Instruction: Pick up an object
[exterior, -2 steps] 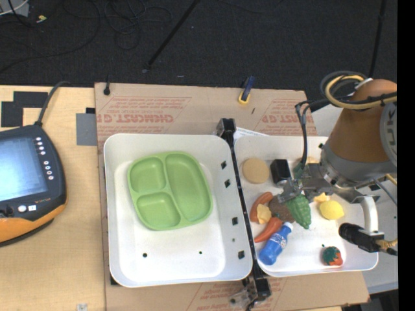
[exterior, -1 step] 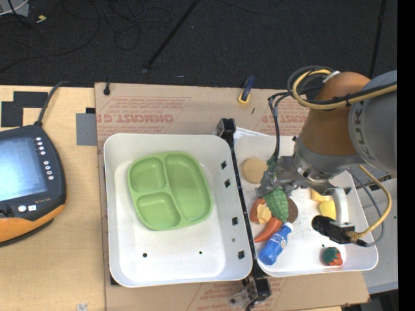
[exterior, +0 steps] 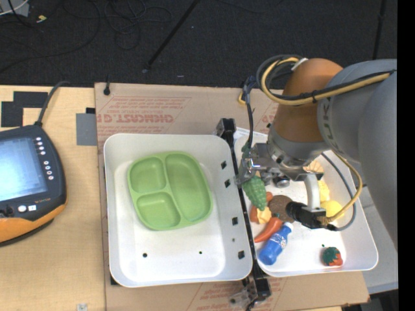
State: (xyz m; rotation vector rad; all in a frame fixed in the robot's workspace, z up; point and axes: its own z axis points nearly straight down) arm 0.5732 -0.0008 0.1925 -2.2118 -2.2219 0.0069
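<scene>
My gripper (exterior: 251,169) hangs low over the left side of the right bin (exterior: 353,259), close to the wall between the two bins. Directly beneath it lies a green bumpy toy vegetable (exterior: 257,192), touching or nearly touching the gripper. I cannot see whether the toy is gripped. Around it lie a brown round piece (exterior: 280,205), an orange carrot (exterior: 269,229), a blue bottle (exterior: 273,247), a yellow toy (exterior: 330,207) and a small red-and-green berry (exterior: 332,256). The arm's grey and orange wrist (exterior: 305,112) hides the back of this bin.
The left bin (exterior: 130,251) holds a green divided plate (exterior: 170,190). A teach pendant (exterior: 26,180) with a screen lies on the bench at the far left. Cables loop around the wrist and down by the yellow toy.
</scene>
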